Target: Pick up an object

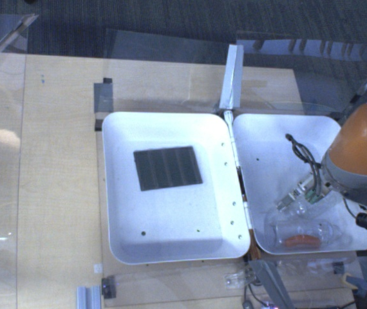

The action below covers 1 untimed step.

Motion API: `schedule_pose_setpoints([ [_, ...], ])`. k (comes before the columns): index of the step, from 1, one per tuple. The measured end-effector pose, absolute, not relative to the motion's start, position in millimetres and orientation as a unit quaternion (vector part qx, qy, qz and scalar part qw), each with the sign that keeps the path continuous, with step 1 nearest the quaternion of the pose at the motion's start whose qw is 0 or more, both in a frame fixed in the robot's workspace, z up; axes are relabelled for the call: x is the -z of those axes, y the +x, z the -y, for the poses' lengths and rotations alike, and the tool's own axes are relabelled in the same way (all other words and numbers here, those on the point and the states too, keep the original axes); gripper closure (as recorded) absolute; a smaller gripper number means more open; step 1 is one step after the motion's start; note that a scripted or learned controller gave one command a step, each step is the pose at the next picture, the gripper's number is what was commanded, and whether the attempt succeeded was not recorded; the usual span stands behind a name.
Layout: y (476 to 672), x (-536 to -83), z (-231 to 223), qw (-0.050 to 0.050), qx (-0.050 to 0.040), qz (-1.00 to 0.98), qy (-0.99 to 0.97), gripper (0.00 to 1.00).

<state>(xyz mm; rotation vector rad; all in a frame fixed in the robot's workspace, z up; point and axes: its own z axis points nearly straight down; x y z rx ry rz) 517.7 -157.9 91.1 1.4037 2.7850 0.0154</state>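
Note:
A dark grey ribbed rectangular pad (168,168) lies flat in the left bin (170,237). In the right bin (261,140), a clear plastic item with an orange-red piece inside (301,238) rests near the front wall. The gripper (291,201) reaches in from the right, low over the right bin, just above and behind that clear item. Something clear and glassy sits around its tip, too faint to tell apart from the fingers. The orange band (364,140) of the arm is at the right edge.
A grey metal post (232,76) stands behind the seam between the bins. A black cable (299,150) loops off the wrist over the right bin. Wooden bench top (55,192) spreads to the left. Brackets and cables sit at the front edge.

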Motion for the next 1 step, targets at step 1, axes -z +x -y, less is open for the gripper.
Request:
schedule_pose_setpoints([
  [1,519.7,-102.4,155.1,0.012,-0.0068,-0.894,0.448,1.0],
])
